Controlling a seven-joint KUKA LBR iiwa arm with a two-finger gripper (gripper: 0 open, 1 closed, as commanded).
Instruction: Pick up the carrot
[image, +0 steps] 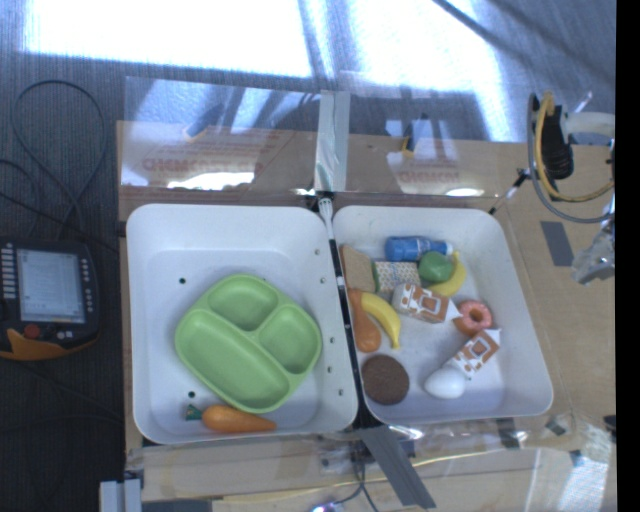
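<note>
Bench has two white bins; carrot (236, 420) sits in the left bin (150, 300) below the green tray (248, 342), untouched, so reaching's next, can't tell gripper state

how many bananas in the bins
2. One banana lies mid-left in the right bin; another curls under the green ball. More could be hidden.

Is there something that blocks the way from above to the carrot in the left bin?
Nothing visible lies over the carrot. It lies at the front of the left bin, close beside the green plate, with the bin's front wall near its other side.
</note>
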